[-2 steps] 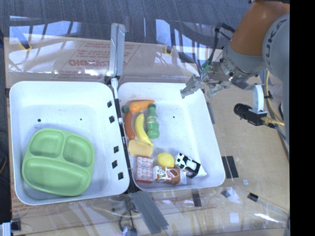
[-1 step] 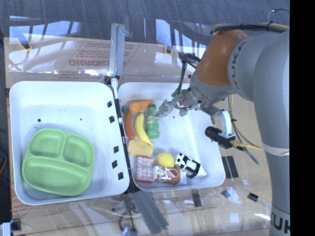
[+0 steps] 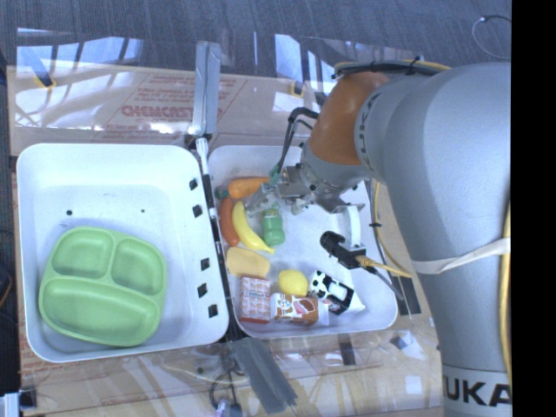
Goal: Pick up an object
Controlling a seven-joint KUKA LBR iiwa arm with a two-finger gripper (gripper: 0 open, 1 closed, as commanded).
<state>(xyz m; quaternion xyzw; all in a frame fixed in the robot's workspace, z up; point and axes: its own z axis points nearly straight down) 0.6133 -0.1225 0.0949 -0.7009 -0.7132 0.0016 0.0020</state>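
The right bin (image 3: 382,307) holds a pile of toy food. A banana (image 3: 247,229) lies beside a small green bottle-like piece (image 3: 274,228), with an orange carrot (image 3: 246,186) above them and a red-orange piece (image 3: 227,221) at the left wall. Lower down sit a yellow block (image 3: 248,261), a lemon (image 3: 293,282), a black-and-white patterned item (image 3: 335,293) and snack packets (image 3: 276,306). My gripper (image 3: 276,196) hangs low in the bin, right over the top of the green piece and beside the carrot.
The left bin (image 3: 104,176) holds a green divided tray (image 3: 102,285) at its front left. The grey arm with its orange band (image 3: 343,124) covers the right bin's far right side. A cardboard sheet (image 3: 156,102) lies behind the bins.
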